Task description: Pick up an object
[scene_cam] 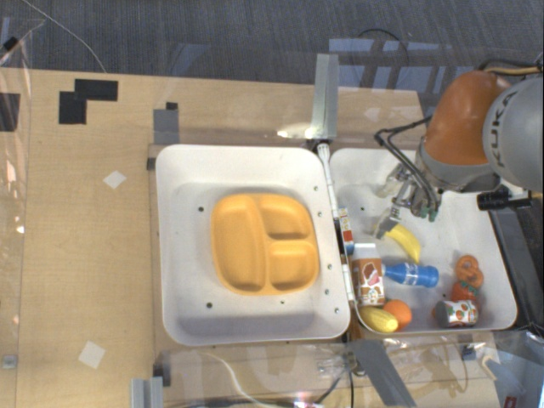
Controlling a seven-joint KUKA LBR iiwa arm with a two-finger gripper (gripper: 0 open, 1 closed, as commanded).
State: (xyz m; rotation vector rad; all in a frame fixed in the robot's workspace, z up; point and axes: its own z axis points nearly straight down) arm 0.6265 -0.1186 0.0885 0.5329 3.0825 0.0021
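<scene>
No legible text found; the printed can [368,281] label appears patterned, but too small to read.

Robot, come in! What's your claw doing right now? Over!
Gripper low in right bin, just above banana. Nothing held. Bottle close by.

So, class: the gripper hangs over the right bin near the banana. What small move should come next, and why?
Probably a short drop straight down: the gripper hovers just above the banana, its nearest item, and nothing sits between its fingers.
</scene>
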